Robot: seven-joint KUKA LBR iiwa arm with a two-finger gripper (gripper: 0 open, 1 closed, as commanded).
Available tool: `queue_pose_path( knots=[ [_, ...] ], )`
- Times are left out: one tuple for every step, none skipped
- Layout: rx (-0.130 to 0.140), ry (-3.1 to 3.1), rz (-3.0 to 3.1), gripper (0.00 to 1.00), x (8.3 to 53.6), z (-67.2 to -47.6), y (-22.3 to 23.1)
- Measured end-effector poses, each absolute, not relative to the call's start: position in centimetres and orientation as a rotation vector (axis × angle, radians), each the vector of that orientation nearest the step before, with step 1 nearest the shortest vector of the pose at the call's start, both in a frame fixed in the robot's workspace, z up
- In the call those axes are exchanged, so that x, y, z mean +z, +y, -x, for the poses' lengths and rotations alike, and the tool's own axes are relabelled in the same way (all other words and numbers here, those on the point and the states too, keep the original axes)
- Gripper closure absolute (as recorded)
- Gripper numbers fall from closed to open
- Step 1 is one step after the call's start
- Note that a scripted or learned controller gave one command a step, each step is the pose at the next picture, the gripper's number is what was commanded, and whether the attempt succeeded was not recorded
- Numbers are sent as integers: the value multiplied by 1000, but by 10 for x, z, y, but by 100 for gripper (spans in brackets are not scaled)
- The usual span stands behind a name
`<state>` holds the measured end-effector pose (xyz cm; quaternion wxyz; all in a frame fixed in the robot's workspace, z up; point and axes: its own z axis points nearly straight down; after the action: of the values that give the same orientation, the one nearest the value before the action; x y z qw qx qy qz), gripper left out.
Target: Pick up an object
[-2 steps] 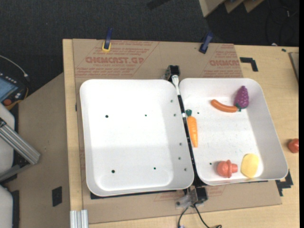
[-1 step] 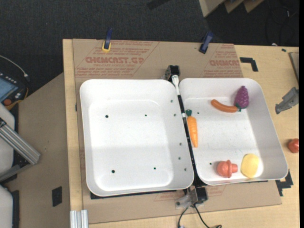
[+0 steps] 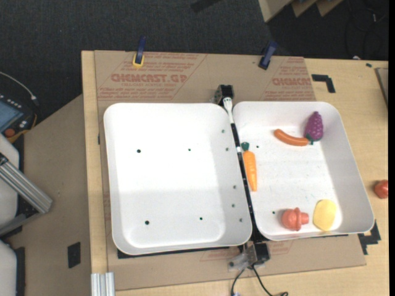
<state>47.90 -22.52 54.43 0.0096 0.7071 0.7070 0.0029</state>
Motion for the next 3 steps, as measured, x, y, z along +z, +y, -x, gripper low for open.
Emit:
queue_pose_path(
  knots=[
    [2,2215,-2213,100,547,-480,-224],
    [-3,2226,-2224,100,427,-479,-195],
    [-1,2224,-2225,100,292,-479,-188]
  ],
)
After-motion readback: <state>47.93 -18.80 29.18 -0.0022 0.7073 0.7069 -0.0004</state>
